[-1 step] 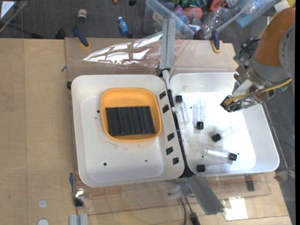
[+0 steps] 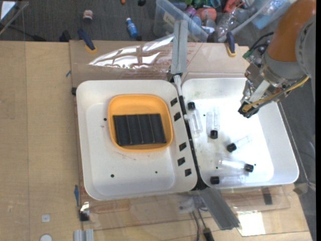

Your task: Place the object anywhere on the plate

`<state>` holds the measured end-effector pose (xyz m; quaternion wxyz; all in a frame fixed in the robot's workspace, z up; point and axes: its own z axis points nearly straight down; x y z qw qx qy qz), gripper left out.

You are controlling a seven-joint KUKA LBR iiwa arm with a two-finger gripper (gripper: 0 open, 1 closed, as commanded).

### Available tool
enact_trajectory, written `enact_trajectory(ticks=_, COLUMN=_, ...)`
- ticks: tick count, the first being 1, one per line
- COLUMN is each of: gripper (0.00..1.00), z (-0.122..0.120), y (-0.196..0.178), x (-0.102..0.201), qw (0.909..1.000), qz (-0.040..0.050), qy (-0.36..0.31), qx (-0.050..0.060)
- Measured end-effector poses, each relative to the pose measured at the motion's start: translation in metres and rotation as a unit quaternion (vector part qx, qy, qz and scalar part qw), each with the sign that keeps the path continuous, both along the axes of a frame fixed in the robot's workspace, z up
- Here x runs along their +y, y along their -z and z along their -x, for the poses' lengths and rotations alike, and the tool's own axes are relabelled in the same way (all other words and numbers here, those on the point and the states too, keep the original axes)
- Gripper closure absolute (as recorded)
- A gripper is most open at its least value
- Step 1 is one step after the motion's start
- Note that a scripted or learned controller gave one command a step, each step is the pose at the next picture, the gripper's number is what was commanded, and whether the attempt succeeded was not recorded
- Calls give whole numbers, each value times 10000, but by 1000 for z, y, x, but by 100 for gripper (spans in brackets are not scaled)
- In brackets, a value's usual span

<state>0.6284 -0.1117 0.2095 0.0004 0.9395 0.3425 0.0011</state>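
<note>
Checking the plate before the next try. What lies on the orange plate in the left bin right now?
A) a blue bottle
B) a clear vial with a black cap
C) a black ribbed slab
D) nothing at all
C: a black ribbed slab lies flat across the middle of the orange plate, whose rim shows all around it.

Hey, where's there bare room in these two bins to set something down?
Left bin: the floor in front of the orange plate is bare, with a narrower strip on its left. The plate itself is mostly covered by a black ribbed block. Right bin: bare along the right wall; its left and middle are crowded with capped vials.
</note>
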Motion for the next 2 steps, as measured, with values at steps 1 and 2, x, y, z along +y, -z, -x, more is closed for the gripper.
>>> enact_trajectory(ticks=1, gripper=100, z=-24, y=-18, x=-4, qw=9944, qz=10, qy=-1061, qx=-7)
enact_trajectory(ticks=2, gripper=100, z=-38, y=-40, x=-22, qw=9786, qz=14, qy=-2057, qx=-10)
